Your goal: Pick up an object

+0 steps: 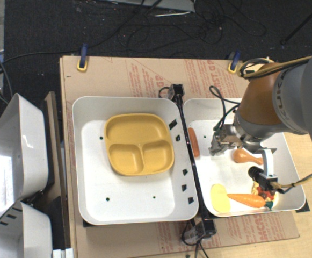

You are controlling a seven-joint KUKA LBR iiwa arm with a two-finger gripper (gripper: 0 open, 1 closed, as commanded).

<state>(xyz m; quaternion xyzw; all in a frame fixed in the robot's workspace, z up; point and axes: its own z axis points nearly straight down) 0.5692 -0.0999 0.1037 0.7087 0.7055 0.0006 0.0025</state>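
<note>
Orange carrot (247,200) at the right bin's (290,149) near edge — tool (220,144) above, half-hidden, its grip impossible to tell.

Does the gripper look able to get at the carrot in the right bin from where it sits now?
Probably yes. The carrot lies uncovered on the floor of the right bin, with the gripper low in that same bin. The yellow piece beside its tip and the bin's near wall may crowd a grasp.
</note>
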